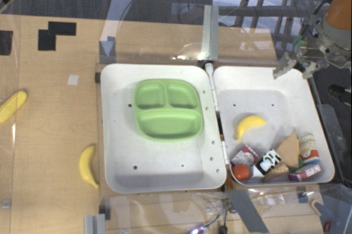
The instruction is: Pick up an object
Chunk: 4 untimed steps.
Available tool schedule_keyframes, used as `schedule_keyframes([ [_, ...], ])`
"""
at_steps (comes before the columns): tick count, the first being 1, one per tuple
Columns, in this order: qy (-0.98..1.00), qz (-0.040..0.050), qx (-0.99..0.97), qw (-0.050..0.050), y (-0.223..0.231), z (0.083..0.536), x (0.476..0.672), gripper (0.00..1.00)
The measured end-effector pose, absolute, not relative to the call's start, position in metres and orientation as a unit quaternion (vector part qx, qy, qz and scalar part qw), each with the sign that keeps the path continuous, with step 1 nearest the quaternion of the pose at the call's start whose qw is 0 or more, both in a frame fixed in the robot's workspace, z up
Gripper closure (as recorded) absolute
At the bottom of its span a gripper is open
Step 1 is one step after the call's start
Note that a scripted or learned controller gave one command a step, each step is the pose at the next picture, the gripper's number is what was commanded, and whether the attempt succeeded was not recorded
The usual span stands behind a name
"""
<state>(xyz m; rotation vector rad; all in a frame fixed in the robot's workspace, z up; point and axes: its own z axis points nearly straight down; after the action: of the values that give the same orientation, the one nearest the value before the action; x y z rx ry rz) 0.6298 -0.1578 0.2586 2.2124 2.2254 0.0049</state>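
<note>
Yellow plastic banana (251,124) lies mid-floor in the right white bin (264,96), apart from the toys heaped at its near corner. Grey end effector (297,62) hovers above the bin's far-right rim, fingers apart, empty.

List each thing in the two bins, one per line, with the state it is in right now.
green divided tray: flat in left bin
banana: lying alone in right bin
toy pile: heaped in near corner
gripper: above right bin's far edge
</note>
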Motion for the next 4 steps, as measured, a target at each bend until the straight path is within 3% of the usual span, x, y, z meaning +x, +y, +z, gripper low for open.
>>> schedule_keyframes([
  [1,0.793,0.0014,0.609,0.002,-0.111,0.106,0.561,0.0],
  [2,0.834,0.0023,0.552,0.003,-0.065,0.186,0.546,0.0],
  [3,0.841,0.0036,0.54,0.007,-0.095,0.091,0.513,0.0],
  [4,0.811,0.0042,0.586,0.006,-0.093,0.09,0.567,0.0],
])
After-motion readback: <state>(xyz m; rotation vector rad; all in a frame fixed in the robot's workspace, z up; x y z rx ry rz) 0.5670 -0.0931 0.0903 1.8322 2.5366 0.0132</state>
